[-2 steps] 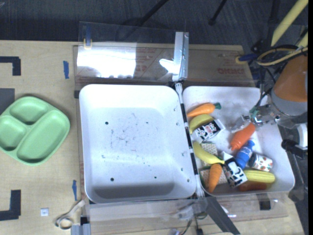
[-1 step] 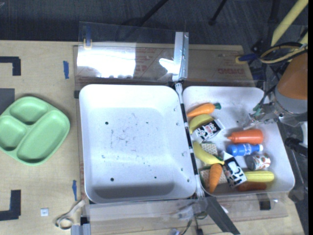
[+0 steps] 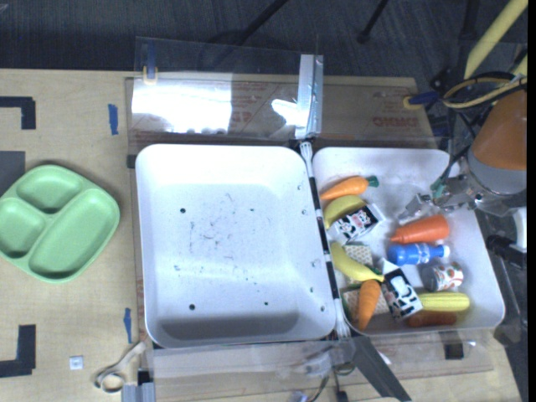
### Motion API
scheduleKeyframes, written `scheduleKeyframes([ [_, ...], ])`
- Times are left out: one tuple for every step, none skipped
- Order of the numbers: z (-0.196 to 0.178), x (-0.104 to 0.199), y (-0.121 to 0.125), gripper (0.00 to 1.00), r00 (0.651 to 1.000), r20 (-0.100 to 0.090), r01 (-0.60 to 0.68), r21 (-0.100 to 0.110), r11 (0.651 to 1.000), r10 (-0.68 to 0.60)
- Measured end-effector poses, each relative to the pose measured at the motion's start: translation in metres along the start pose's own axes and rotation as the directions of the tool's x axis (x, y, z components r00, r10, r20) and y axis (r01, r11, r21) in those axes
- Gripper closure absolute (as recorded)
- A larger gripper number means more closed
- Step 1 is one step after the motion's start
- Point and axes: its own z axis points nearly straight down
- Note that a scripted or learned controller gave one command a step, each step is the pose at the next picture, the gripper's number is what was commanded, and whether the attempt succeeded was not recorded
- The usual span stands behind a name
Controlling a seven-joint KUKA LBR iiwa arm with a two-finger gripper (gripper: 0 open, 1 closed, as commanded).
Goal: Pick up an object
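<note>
**Bench stock: two bins, one arm**

Wooden bench (image 3: 67,99). Left white bin (image 3: 226,241). Right white bin (image 3: 481,308), holding toy carrots (image 3: 345,187), bananas (image 3: 352,262), orange bottle (image 3: 421,229), blue bottle (image 3: 416,253). Green divided tray (image 3: 54,222), far left. Arm (image 3: 501,145) at right bin's far-right edge; gripper (image 3: 437,193) above it, finger state cannot be told.

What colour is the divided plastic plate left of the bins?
Light green divided plastic plate, clearest in the camera view.

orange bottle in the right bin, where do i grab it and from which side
Take the orange bottle across its middle, coming from above. It lies on its side, long axis roughly left-right, with its top face bare. The blue bottle crowds its near side, so the pincer has little room there.
</note>
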Motion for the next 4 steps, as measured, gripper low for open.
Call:
scheduleKeyframes([
  [-0.082,-0.010,-0.023,0.00,0.997,0.005,0.083,0.010,0.997,-0.083],
  [-0.082,-0.010,-0.023,0.00,0.997,0.005,0.082,0.010,0.997,-0.083],
  [-0.015,-0.007,-0.020,0.00,0.959,0.013,0.283,-0.007,0.959,-0.283],
  [0.012,0.033,-0.037,0.00,0.899,0.005,0.438,0.005,0.899,-0.438],
])
